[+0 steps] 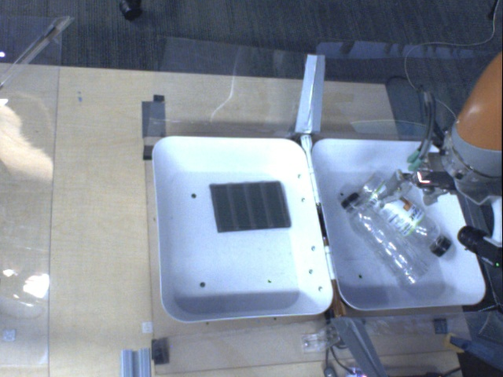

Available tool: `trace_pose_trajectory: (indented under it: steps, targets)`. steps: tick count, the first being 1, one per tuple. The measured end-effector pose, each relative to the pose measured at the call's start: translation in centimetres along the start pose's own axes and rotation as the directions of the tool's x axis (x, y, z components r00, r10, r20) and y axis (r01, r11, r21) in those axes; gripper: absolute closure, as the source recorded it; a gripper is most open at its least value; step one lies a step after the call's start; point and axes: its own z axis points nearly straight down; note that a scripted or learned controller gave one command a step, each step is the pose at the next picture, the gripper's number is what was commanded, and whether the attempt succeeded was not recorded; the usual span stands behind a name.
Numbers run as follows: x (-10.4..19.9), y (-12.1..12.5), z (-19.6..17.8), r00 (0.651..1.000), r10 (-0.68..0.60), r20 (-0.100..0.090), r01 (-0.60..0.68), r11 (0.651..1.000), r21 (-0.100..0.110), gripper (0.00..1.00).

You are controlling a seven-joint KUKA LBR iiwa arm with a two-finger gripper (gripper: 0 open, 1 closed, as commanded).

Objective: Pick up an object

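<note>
Now, looking down from above, two white bins sit side by side on a pale wooden bench [94, 234]. The left bin [181, 289] has a dark ribbed pad [250, 206] lying flat near its middle, with bare white floor all around it, out to the rounded walls. The right bin [346, 281] holds clear plastic bottles. One bottle [397, 238] lies on its side, slanting from the upper left down toward the lower right, and a black cap [441, 246] shows at its lower right end. Another clear bottle [368, 191] lies just beside it, higher up, with a dark cap [348, 201] pointing at the wall between the bins. The bottles touch or overlap, and being see-through, their edges are hard to tell apart. Bare white floor shows along the left side and the bottom of this bin, and the bottles fill the middle and the right. The arm [483, 128] comes in from the right, with its orange band over the bin's right edge. The gripper [424, 177] hangs over the upper right part of the right bin, close to the top of the bottles. It is small and blurry, so I cannot tell how it is set or whether it touches a bottle. A clear strip [310, 93] stands up behind the place where the two bins meet.
</note>
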Motion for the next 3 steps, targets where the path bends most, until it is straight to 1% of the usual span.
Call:
trace_pose_trajectory:
  steps: [1,2,3]
  targets:
    - [-3.4,4.4,11.5,1.000,0.014,0.001,-0.014,1.000,-0.002,0.00]
    - [-2.7,6.2,16.3,0.992,-0.125,0.009,0.125,0.992,-0.026,0.00]
    - [-2.1,11.0,16.5,0.888,-0.459,0.016,0.459,0.888,-0.019,0.00]
